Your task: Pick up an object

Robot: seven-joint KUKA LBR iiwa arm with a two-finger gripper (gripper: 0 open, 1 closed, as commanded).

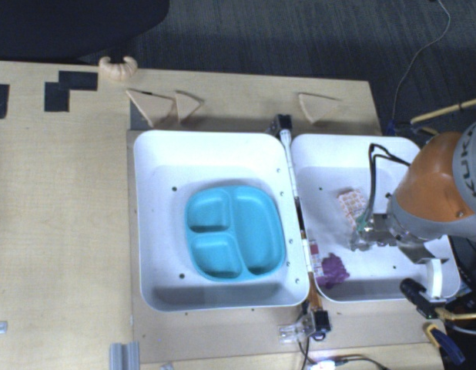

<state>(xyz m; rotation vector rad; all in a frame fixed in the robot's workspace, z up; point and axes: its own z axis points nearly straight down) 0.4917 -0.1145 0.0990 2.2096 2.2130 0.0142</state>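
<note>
**A:** What fills the bench, starting with the biggest things?

**B:** Two shallow white bins sit side by side. The left bin (157,230) holds a blue divided plate (235,231) with three compartments, lying flat, well to the left of the gripper. The right bin (323,164) has the arm (438,187) over it, grey with an orange band, reaching in from the right.

**A:** And the gripper?

**B:** The gripper (364,237) points down inside the right bin. Whether its jaws are apart or together, I cannot tell; the wrist blocks them.

**A:** Anything to pick up?

**B:** A small pale pink patterned object (351,204) lies just above and left of the gripper, close beside it. A smaller purple crumpled object (333,267) lies below and left, near the bin's front wall.
</note>
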